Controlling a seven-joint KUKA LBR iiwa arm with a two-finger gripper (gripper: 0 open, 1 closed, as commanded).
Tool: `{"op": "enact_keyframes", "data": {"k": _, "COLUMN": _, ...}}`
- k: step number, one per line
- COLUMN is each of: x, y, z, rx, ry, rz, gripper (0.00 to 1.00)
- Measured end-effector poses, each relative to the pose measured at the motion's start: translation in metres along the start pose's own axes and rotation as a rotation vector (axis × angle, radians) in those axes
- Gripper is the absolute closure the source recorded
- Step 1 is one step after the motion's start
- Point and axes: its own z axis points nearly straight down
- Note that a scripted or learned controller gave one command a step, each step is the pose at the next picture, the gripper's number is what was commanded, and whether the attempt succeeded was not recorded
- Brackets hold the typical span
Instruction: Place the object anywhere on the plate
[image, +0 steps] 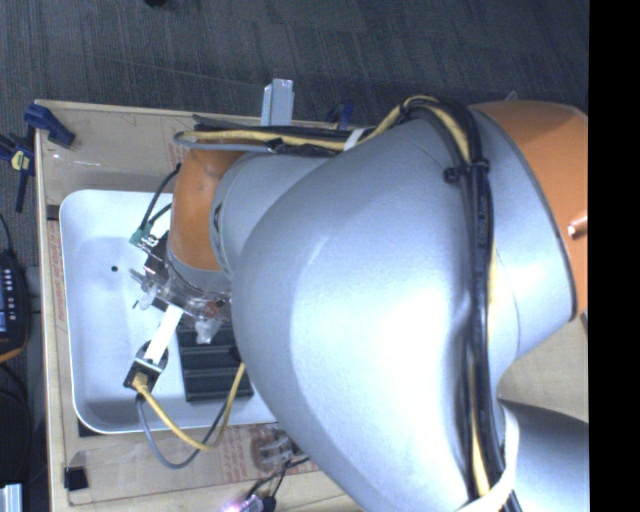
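In the camera view the arm (400, 300) covers most of the scene, its grey shell and orange band reaching from the right over the worktop (120, 130) and hiding all but the left white bin (85, 300). The gripper (175, 300) hangs low inside that bin, its wrist hardware, a yellow cable (185, 435) and a dark ribbed block (210, 370) crowded around it; whether anything sits in the gripper cannot be told, since the wrist and arm cover it. Neither the object nor the plate can be made out: both are probably hidden under the arm, so the object's place is unknown from here. Judging by the low wrist, the step in hand is likely a descent or a grasp within the bin. To do it well, the arm should come straight down, close only once squarely over the object, then lift vertically clear of the bin wall before crossing to the plate, keeping the loose cable from snagging the rim.
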Motion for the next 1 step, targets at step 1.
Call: {"op": "enact_keyframes", "data": {"k": 1, "x": 0.0009, "y": -0.0013, "z": -0.0088, "rx": 0.005, "ry": -0.001, "rz": -0.006, "gripper": 1.0}}
